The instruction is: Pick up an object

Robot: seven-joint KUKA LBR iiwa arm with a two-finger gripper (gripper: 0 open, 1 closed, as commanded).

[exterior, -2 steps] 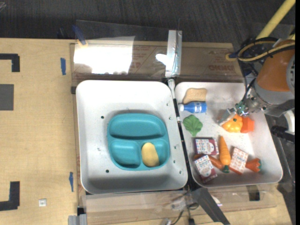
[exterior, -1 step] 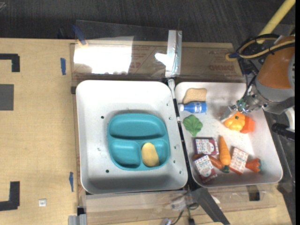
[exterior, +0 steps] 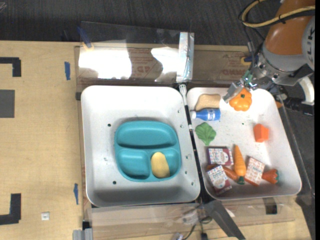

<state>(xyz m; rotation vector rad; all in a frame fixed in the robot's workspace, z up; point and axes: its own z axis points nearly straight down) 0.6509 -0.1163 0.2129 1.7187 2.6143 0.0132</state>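
**Orange pepper in the claw, lift looks started**

Tan cardboard tabletop (exterior: 35, 149) on the far left, bare apart from black and blue tape marks. Left bin (exterior: 100, 184) carries a teal divided tray (exterior: 145, 139) with a yellow potato-like piece (exterior: 160, 164) in its lower right compartment. Nothing there is being touched.

Right bin (exterior: 285, 154) holds the clutter: a tan bread piece (exterior: 208, 101) and a blue bottle (exterior: 208, 115) at the top left, a green leafy piece (exterior: 205, 132) below them, an orange block (exterior: 261, 132) toward the right wall, then a carrot (exterior: 239, 160) lying among small red-and-white packets (exterior: 218, 156) near the front.

Claw (exterior: 242, 93) is at the far right corner of that bin, narrowed around an orange pepper (exterior: 241, 100). The pepper sits between the finger tips. Whether it is clear of the bin floor I cannot tell from this angle.

Progress, as I judge it: reach and grasp done, pick mostly achieved. Left to do: raise the pepper well clear of the bin without it slipping, since the hold looks to be on its top only.
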